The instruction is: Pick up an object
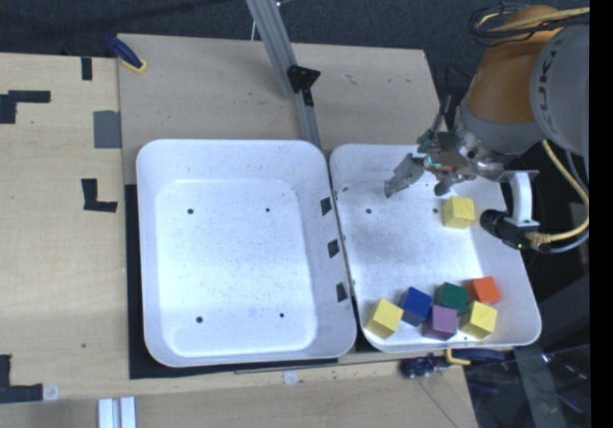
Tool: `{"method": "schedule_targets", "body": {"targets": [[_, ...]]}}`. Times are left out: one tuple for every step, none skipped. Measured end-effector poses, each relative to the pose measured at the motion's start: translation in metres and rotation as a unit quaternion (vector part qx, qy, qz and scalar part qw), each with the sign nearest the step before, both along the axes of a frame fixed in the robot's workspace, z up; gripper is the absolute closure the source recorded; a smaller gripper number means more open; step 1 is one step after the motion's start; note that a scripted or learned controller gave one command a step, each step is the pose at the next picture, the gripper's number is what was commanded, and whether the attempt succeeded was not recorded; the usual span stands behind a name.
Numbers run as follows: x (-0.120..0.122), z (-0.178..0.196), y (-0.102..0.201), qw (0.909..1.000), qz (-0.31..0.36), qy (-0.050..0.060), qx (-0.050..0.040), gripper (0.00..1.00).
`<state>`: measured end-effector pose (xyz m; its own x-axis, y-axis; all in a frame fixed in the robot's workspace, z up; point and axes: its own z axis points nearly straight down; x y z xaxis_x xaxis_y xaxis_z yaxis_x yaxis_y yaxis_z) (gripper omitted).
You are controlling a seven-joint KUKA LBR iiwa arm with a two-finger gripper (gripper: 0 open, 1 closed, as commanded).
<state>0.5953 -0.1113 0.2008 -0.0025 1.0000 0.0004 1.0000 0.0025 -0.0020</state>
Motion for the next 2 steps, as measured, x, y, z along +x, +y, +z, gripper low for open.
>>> {"method": "schedule_targets", "body": {"targets": [[0.000,0.000,0.000,1.0000,0.000,0.000,0.0001,0.00],[-0.009,-0.047,0.003,1.0000,-0.001,0.002,-0.0003,0.00]]}}
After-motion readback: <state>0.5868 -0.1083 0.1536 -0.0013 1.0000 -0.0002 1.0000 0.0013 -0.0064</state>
